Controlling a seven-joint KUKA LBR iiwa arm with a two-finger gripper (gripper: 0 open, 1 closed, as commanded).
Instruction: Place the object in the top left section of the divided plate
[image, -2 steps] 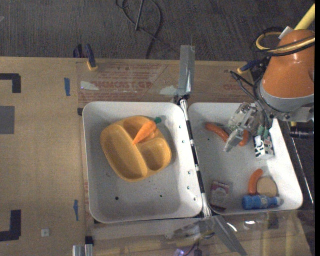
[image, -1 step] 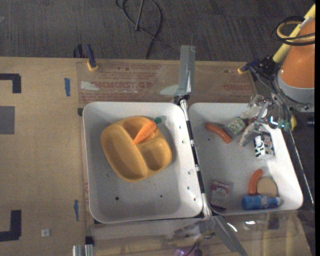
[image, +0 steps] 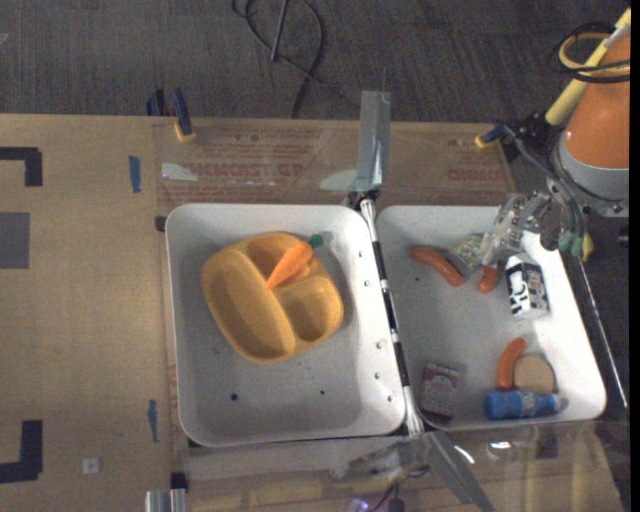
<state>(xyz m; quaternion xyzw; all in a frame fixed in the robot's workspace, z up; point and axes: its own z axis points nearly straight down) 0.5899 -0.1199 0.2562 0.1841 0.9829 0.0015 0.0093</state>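
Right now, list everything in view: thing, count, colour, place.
Bins: 2, white, side by side on the bench.
Divided plate: 1, yellow, in the left bin.
Carrot: 1, orange with green tip, on the plate, lying across its divider near the upper right edge.
Sausages: 3, orange-red, in the right bin: upper left, upper middle, lower right.
Milk carton: 1, white and black, right bin, upper right.
Round biscuit: 1, tan, right bin, lower right.
Bottle: 1, blue, lying along the right bin's near edge.
Packet: 1, dark red and pale, right bin, lower left.
Gripper: 1, grey, over the right bin's upper part.
Arm: 1, grey with orange band, at right.
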